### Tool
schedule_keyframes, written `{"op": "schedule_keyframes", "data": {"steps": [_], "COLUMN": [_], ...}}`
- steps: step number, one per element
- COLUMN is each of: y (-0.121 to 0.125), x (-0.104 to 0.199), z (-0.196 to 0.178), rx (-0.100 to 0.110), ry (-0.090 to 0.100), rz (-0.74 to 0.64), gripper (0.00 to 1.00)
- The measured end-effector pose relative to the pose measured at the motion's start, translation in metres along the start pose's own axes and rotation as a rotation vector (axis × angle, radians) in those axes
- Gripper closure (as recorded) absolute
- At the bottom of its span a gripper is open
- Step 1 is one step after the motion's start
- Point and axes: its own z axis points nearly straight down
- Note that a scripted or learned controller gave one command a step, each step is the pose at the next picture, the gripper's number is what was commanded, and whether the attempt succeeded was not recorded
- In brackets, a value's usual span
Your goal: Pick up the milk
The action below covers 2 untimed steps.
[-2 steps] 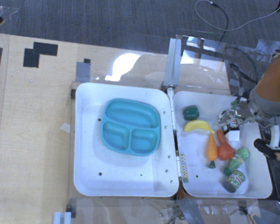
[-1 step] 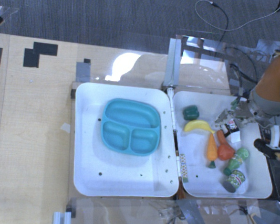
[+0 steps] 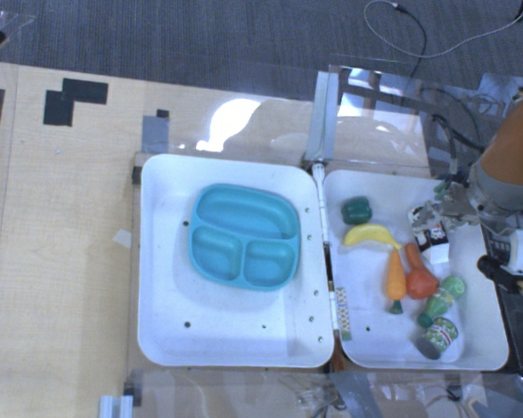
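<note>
wooden bench (image 3: 52, 260), two white bins (image 3: 159, 268)

The arm (image 3: 515, 154) is grey with a broad orange band above the wrist. Below the band, by the right bin (image 3: 492, 354), the metal claw (image 3: 432, 217) looks silvery, with dark cables trailing behind it.

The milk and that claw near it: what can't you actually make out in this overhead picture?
- Gripper: in the camera view its fingers merge into a small blurred cluster, so open or shut cannot be told.
- Milk: the gripper overlaps its top; print too small to read.
- Arm: cut off by the right edge.
- Can in the right bin: label too small to read.
</note>
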Motion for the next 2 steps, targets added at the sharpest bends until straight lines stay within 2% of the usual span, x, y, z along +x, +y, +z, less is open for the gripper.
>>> {"op": "schedule_keyframes", "data": {"steps": [1,2], "y": [0.024,0.040], "x": [0.048,0.028], "z": [-0.076,-0.079], "rx": [0.013,0.013], "ry": [0.005,0.003], "rz": [0.024,0.121], "gripper": [1.00,1.00]}}
